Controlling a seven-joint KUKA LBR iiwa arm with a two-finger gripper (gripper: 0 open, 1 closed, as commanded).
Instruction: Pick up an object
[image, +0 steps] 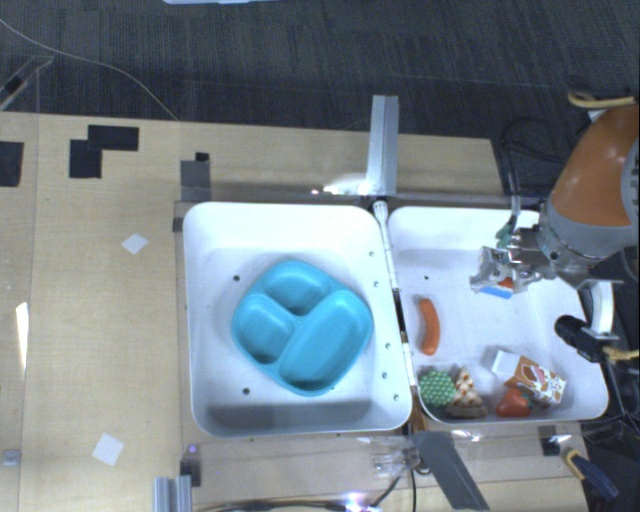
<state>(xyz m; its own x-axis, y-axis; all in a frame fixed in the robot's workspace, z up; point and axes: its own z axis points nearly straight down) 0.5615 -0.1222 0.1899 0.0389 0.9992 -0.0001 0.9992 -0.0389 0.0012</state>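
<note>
Left bin (215, 330) holds one blue divided plate (302, 326). Right bin (440, 235) holds one sausage (429, 325), with about five small items along its near edge. Gripper (500, 272) hovers far-right over a blue-and-orange object (497, 288); grip unclear.

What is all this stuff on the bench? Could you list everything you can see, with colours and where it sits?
Left bin: one, white, left half of the bench.
Divided plate: one, light blue, three compartments, lying in the middle of the left bin.
Right bin: one, white, right beside the left bin.
Toy sausage: one, orange-red, near the right bin's left wall.
Green round item: one, green, right bin's front left corner.
Brown patterned piece: one, brownish, next to the green item.
Red item: one, red, front of the right bin.
Small carton: one, orange and white, front right of the right bin.
Arm: one, grey with orange band, reaching in from the right.
Gripper: one, metallic, over the right bin's back part.
</note>
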